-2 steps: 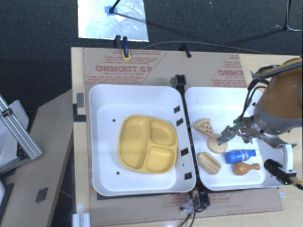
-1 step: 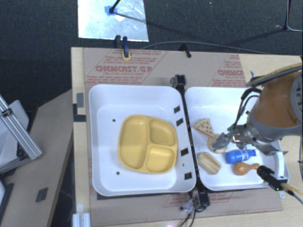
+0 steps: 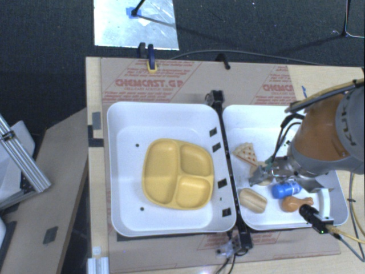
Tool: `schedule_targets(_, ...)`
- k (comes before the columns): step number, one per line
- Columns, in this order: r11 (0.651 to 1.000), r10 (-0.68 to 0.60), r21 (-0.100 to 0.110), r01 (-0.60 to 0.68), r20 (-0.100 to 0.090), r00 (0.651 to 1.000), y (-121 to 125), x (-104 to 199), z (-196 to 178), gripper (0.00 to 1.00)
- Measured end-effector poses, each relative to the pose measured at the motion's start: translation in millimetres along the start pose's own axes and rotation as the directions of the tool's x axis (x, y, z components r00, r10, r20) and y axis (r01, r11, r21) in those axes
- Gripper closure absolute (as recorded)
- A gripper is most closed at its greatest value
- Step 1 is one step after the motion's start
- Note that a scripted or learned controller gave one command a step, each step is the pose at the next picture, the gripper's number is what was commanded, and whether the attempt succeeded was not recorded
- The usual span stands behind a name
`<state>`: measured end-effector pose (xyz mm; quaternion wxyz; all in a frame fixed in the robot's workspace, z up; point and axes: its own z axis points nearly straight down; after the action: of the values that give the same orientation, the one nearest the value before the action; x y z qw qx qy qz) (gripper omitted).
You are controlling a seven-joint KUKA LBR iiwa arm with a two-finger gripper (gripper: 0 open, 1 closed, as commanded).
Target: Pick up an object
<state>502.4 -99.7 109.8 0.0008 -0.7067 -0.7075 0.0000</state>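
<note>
You can't tell your two-finger gripper (image 3: 259, 174) state; it hangs by the blue plastic cylinder (image 3: 285, 188) and tan bread roll (image 3: 252, 200)

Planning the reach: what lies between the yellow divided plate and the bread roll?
In the camera view, the bins' black-clipped divider lies between the yellow plate and the bread roll, plus bare white bin floor.

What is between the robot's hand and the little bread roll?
Nothing visible. The hand hangs just above the bread roll in the right bin; the blue toy and cracker lie off to the sides.
</note>
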Motion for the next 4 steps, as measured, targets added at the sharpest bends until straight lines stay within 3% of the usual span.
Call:
schedule_targets(1,1.0,-0.001,-0.005,0.001,0.001,1.0,2,1,25,0.0)
schedule_targets(2,1.0,-0.001,-0.004,0.001,0.0,1.0,2,0,15,1.0)
schedule_targets(4,1.0,-0.003,-0.009,0.003,0.002,1.0,-3,3,-89,1.0)
